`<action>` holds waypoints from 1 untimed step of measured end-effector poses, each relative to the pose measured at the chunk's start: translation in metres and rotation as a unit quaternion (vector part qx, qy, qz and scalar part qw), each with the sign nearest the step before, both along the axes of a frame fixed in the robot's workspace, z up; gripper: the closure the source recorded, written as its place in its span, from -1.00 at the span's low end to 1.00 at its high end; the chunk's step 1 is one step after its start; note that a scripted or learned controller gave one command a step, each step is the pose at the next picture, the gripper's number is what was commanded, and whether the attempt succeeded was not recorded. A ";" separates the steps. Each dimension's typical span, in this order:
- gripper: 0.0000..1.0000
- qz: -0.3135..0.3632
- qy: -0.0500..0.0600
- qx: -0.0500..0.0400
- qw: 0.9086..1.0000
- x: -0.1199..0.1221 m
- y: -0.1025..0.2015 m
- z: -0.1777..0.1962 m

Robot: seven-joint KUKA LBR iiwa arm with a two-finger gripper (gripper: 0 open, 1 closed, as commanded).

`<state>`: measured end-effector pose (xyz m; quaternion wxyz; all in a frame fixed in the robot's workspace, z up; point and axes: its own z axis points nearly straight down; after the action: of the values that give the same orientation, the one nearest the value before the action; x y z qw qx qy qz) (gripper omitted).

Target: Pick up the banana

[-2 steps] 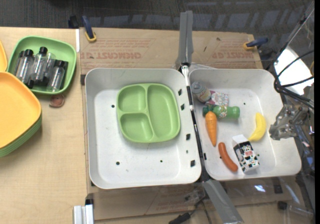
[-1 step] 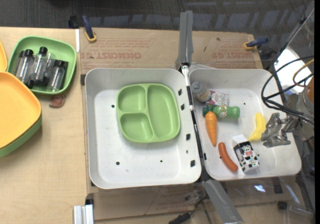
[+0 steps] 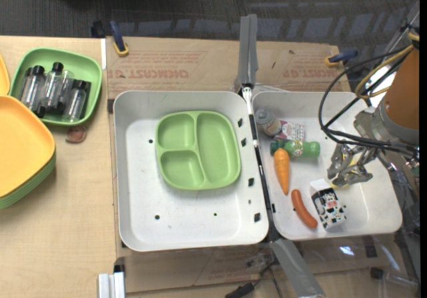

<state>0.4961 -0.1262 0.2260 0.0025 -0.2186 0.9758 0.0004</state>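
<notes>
Wooden surface [image 3: 67, 223] with two white bins: the left bin [image 3: 137, 220] carries a green divided plate [image 3: 198, 150], and the right bin [image 3: 373, 220] has the hand [image 3: 348, 173] low inside it, beside a carrot [image 3: 282, 169] and a sausage [image 3: 303, 209]. Whether the hand is apart or together, I cannot tell, and where the banana lies I cannot tell either, possibly beneath the hand. Nothing visibly lifted, so the pick looks yet to be made.

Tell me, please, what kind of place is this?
Probably a robot test bench in a lab, not a kitchen. Two white bins sit on cardboard held by clamps, toy food like a carrot lies inside, and a cabled robot arm reaches in.
</notes>
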 end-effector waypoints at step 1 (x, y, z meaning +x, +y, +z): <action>1.00 0.046 0.001 0.000 0.999 0.003 -0.073 0.001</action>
<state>0.4989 -0.1988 0.2272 0.0019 -0.2630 0.9648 0.0006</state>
